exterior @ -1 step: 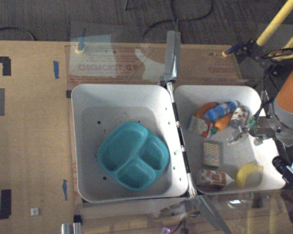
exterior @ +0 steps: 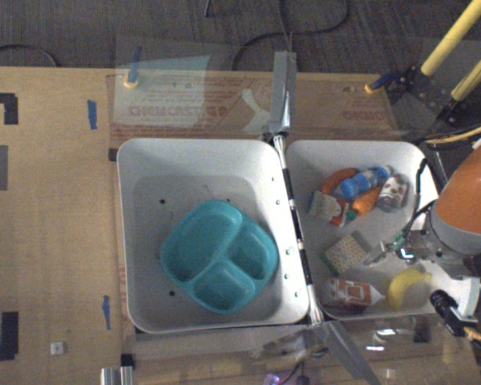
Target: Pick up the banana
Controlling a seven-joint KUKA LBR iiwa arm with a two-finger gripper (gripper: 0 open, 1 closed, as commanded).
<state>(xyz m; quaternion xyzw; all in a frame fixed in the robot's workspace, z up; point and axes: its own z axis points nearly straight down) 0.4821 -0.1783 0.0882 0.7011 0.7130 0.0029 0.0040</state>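
The banana [exterior: 406, 288], a short yellow piece, lies in the right bin [exterior: 305, 215] near its front right corner. My gripper [exterior: 399, 249] hangs just behind and above the banana, at the end of the grey arm with its orange band [exterior: 466, 197] reaching in from the right. The banana lies apart from the gripper on the bin floor. The arm's wrist hides the bin's right wall.
A carton [exterior: 351, 293] lies left of the banana, and a tan block [exterior: 346, 253] left of the gripper. Further back sit a blue bottle [exterior: 362, 183], an orange item [exterior: 365, 201], a can [exterior: 393, 192] and a packet [exterior: 327, 208]. A teal divided plate [exterior: 218, 255] lies in the left bin [exterior: 144, 183].
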